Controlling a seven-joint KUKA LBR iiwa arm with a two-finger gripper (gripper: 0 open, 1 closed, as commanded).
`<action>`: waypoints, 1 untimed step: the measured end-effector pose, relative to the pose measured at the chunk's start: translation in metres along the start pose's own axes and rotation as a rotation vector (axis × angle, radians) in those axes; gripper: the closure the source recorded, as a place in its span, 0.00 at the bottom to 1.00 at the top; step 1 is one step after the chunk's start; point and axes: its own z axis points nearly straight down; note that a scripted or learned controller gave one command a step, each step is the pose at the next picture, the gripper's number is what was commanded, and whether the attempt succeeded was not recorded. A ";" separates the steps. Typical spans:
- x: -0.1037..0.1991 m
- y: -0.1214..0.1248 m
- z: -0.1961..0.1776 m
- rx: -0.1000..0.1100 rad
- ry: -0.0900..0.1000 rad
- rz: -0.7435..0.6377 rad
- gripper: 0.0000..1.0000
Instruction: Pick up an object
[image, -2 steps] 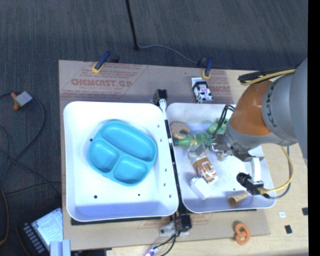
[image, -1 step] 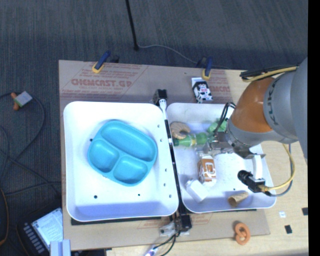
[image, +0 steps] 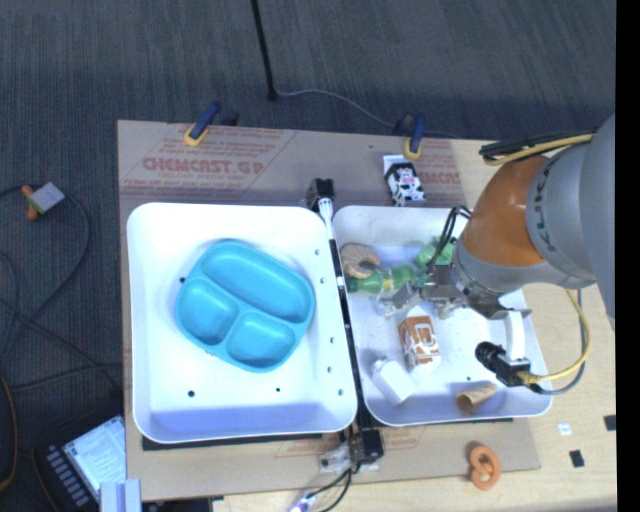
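My gripper hangs low in the right bin, just under the arm's orange band. It sits right against a green toy whose far end shows beside the wrist. Directly below the gripper lies an orange and white packet. A tan ring-shaped piece rests at the bin's upper left. A small white cylinder lies at the bin's lower left, and a brown cork-like piece is at its front edge.
The left bin holds a blue divided plate. An orange ring lies on the bench in front of the right bin. A black and white tag and two clamps sit along the back edge.
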 end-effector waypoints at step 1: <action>0.000 0.000 -0.010 0.000 0.000 0.000 1.00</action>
